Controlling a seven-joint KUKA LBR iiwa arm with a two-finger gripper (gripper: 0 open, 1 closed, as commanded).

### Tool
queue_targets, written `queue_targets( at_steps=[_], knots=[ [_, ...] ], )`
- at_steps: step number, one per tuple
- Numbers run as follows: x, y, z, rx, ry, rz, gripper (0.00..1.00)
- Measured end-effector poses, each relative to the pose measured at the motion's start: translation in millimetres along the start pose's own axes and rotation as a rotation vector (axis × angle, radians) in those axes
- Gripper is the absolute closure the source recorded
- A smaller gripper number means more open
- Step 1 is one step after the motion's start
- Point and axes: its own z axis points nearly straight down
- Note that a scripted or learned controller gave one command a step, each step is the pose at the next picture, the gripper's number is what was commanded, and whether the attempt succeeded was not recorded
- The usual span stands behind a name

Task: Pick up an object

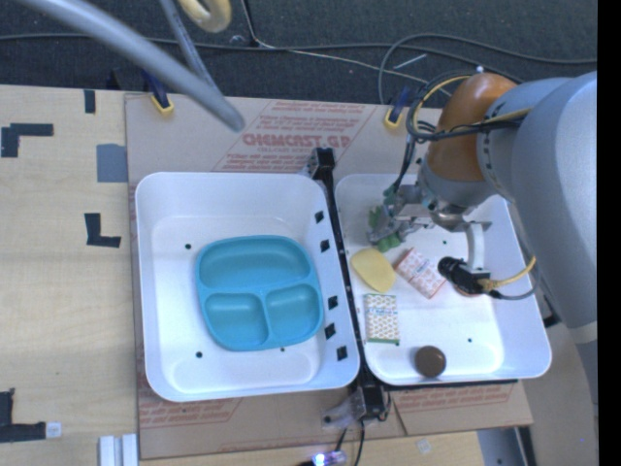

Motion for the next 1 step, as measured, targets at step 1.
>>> queue_targets(
  at_steps=[1],
  knots=[
    [-0.7, -2.6, -62.9, -0.004, 0.001, 0.002, 1.00]
  ],
)
